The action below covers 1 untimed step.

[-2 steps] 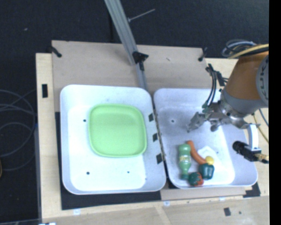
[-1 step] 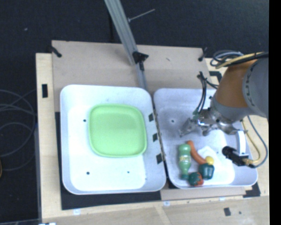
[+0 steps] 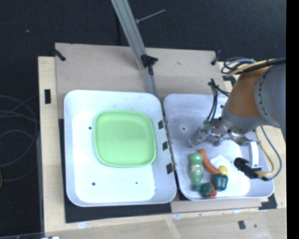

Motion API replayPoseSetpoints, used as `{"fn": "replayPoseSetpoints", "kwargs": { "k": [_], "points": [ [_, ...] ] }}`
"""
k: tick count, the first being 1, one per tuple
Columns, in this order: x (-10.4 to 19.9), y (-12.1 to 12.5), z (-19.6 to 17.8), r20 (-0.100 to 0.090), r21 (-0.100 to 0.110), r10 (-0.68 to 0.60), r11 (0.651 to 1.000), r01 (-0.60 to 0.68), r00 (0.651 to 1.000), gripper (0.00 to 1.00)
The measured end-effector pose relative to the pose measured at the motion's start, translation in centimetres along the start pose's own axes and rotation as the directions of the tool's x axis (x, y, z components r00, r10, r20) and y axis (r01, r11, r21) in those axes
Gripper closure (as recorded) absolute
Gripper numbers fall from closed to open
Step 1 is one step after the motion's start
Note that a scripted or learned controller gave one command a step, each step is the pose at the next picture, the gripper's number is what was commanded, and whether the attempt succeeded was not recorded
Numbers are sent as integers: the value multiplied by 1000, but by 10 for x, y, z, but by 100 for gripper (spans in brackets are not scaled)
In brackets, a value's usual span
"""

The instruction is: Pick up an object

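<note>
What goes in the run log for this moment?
hand: low in right bin | above green bottle, carrot | nothing seen held | left bin: green plate

The far half of the shallow white right bin (image 3: 182,108) is left open; its near half is obstructed by clustered small plastic toys (image 3: 205,176). The shallow white left bin (image 3: 77,133) is occupied centrally by a flat green square plate (image 3: 124,138).

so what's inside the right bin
In the right bin: a green bottle, an orange carrot-like piece, a dark green toy and the end effector. The arm covers the bin's far right part.
</note>
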<state>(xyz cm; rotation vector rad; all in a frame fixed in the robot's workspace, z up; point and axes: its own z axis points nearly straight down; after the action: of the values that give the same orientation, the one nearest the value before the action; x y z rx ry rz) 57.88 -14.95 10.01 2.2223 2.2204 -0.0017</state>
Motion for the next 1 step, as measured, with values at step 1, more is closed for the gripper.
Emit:
{"fn": "replayPoseSetpoints", "kwargs": {
  "k": [1],
  "points": [
    [0, 1, -11, -1, -3, 1, 1000, -1, 1000, 100]
  ]
}}
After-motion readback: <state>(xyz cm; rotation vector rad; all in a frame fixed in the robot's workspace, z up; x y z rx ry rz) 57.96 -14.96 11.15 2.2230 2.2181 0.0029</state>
